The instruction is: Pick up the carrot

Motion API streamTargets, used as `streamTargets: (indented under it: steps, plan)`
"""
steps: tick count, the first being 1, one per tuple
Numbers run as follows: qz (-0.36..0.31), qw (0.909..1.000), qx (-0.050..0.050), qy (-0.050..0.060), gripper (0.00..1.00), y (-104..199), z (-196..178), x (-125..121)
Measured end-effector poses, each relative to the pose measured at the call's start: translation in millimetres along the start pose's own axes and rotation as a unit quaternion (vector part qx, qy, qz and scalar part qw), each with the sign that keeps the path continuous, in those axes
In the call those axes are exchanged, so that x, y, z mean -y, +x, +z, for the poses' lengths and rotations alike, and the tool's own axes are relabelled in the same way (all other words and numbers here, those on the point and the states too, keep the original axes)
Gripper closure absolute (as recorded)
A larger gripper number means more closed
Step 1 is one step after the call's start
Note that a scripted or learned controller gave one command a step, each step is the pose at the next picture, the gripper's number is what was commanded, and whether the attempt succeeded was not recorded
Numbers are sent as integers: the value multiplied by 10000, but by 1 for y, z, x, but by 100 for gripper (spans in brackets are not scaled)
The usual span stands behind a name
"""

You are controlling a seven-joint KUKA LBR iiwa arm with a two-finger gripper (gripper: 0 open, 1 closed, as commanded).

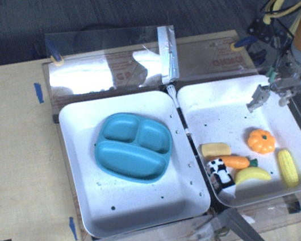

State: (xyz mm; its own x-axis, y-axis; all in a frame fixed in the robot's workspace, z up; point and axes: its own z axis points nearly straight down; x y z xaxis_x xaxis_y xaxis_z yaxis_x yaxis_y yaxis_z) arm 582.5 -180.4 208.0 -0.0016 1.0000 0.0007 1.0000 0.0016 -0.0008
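Observation:
The carrot, orange with a green tip at its right end, lies in the front part of the right bin, among other toy foods. My gripper hangs over the back right of the same bin, well behind the carrot and to its right. Its two grey fingers stand apart, open, with nothing between them.
Around the carrot lie a yellow wedge, an orange pumpkin, a banana, a corn cob and a black-and-white toy. A blue divided plate sits in the left bin.

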Motion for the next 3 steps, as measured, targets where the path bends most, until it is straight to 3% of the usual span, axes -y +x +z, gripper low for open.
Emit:
streamTargets:
  steps: [1, 2, 3]
  plan:
    - [-727, 9974, -5, 22, 0, -15, 102, 52]
    - [-1527, 9883, -43, -47, 0, -34, 119, 74]
    - [-1688, 9856, 10, -52, 0, 19, 121, 23]
